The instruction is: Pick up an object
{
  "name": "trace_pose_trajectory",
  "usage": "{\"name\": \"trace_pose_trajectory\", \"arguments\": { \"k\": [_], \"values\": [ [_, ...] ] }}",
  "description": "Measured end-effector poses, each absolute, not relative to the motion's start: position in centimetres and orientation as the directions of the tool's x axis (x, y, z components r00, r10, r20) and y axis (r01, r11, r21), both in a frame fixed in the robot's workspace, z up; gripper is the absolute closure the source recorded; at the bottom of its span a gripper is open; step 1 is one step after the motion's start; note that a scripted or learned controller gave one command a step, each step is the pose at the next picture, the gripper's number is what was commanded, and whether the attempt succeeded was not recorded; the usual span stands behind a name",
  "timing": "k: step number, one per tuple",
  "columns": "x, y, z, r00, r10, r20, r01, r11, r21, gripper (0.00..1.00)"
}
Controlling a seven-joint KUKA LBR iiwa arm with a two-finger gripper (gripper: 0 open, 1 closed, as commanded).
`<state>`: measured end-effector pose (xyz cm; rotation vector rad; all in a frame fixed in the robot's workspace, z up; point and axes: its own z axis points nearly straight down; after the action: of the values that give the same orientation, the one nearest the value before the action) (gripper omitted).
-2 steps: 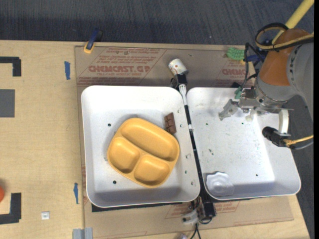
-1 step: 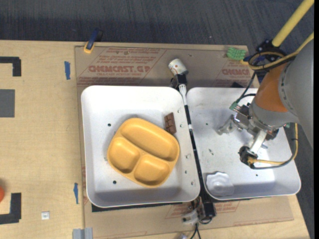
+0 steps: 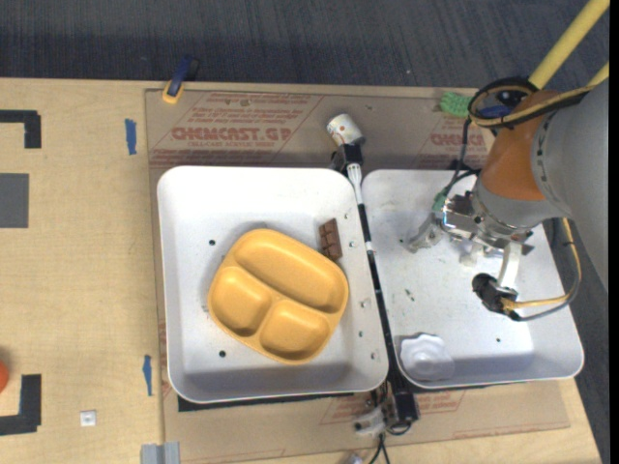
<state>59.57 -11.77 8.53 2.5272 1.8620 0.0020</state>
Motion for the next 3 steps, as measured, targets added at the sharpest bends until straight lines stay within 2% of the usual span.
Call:
{"name": "trace_pose_trajectory", "arguments": {
  "k": [1, 2, 3],
  "values": [
    [64.0, -18.6, 8.6, 0.214, 0.977, 0.013, 0.977, -0.214, -0.004, 0.00],
    [64.0, -18.9, 9.6, 0.212, 0.977, 0.003, 0.977, -0.212, 0.002, 1.00],
    [56.8, -20.9, 17.3, 0.106, 0.994, 0.000, 0.994, -0.106, -0.001, 1.00]
  ]
}}
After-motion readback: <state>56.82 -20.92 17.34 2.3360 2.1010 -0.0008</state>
